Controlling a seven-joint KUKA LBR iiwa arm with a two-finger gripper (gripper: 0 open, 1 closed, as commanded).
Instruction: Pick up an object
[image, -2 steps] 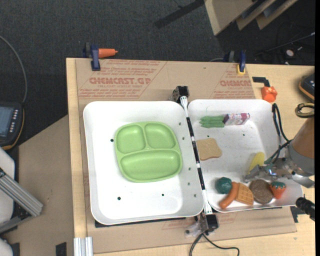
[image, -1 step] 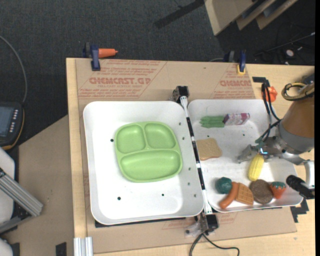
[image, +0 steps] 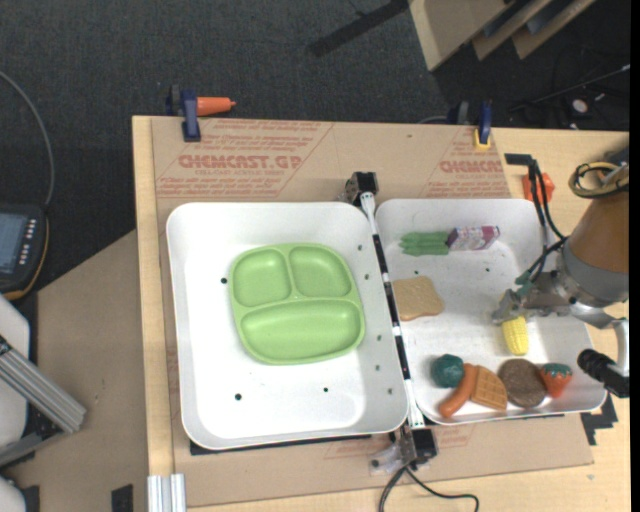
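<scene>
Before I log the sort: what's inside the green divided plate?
The green divided plate shows three bare compartments, nothing covered. The toy foods lie in the right bin.

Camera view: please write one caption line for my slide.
Gripper hangs above corn in the right bin; green tray in the left bin.

The two white bins (image: 200, 330) looked like smooth, slightly glossy plastic, and the green divided plate (image: 296, 303) in the left one had a soft satin sheen. The counter (image: 250, 160) beneath was matt brown board printed with red lettering. The corn cob (image: 515, 334) and toast slice (image: 417, 298) seemed moulded plastic.
</scene>
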